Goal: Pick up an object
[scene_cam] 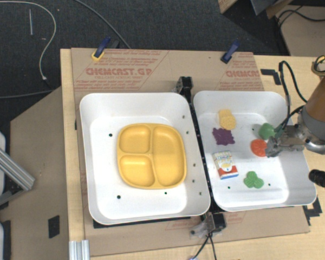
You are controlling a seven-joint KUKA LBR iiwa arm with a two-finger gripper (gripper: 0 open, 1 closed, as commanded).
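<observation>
Fingers (270,148) low beside the red piece (258,147) — my likely target — but whether they're wide or closed, I cannot tell.

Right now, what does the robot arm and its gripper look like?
The arm is grey, with an orange-brown band above the wrist. A dark metal gripper sits at its end, and black cables loop beside it near the right bin.
</observation>
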